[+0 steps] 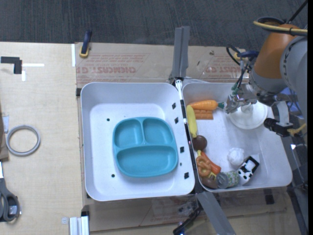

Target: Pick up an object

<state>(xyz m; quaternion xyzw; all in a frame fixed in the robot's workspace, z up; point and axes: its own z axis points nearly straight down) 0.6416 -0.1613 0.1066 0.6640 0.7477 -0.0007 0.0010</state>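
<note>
My gripper [236, 103] hangs low over the back of the right bin [274, 175], at the left rim of a white round dish [250, 117]. Nothing shows in its grasp. Just left of it lies a carrot [203, 105] on an orange piece [205, 115]. Along the bin's left wall lie a yellow banana-like piece [191, 121], a brown ball [199, 142] and an orange-red pepper [207, 165]. Toward the front sit a white crumpled lump [235, 155], a black-and-white toy [248, 169] and a grey-green item [228, 179].
The left bin [98, 131] holds a blue divided plate [145, 146]. The grey arm with its orange band [272, 53] comes in over the right bin's back right corner. On the bench to the left lie a tape roll [22, 140] and scissors [8, 207].
</note>
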